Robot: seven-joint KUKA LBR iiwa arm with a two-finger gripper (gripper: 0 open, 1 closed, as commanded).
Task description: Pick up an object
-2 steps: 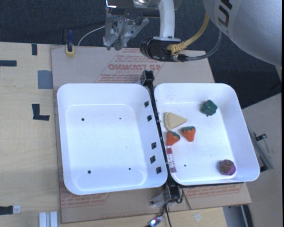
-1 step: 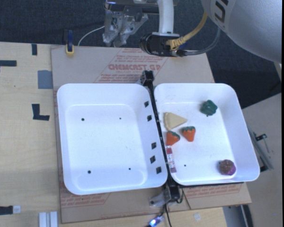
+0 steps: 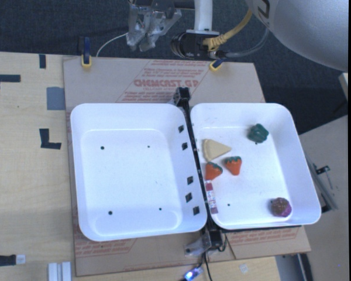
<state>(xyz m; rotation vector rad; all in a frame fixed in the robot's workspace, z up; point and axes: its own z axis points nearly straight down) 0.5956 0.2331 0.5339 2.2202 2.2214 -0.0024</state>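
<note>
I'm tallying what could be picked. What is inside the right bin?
Inside the right bin: a dark green piece, a cream wedge, two strawberries and a purple piece. Nothing looks covered.

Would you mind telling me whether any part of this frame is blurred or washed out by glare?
In the camera view, the gripper near the top edge looks smeared, its outline soft; the left bin is bright white with faint shading along its inner walls; the two strawberries in the right bin stay crisp.

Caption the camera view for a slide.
Gripper raised beyond the bins; right bin holds five small toys.
</note>
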